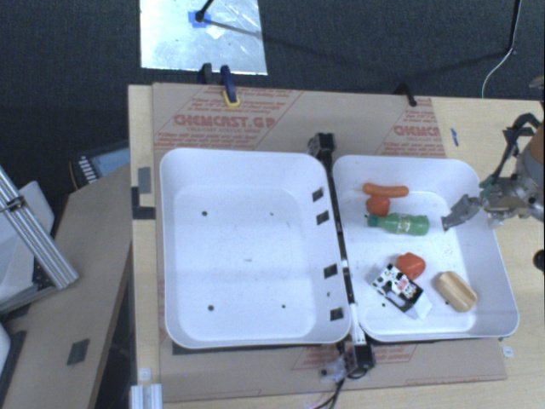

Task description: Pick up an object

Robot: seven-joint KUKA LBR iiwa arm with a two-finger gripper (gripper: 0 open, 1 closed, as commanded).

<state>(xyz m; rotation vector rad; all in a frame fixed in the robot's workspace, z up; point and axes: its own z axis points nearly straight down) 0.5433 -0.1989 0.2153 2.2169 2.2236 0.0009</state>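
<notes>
Claw [453,219], grip state unclear, sits just right of green bottle [398,223]: likely light, stiff, slippery; grab mid-body.

A big sheet of brown cardboard [255,118] with red letters lies under the two white bins. Behind it, a shiny silver sheet [204,24] lies on the dark floor with a bit of blue tape [198,19] on it. A yellow clamp [230,96] grips the cardboard's far edge.
</notes>
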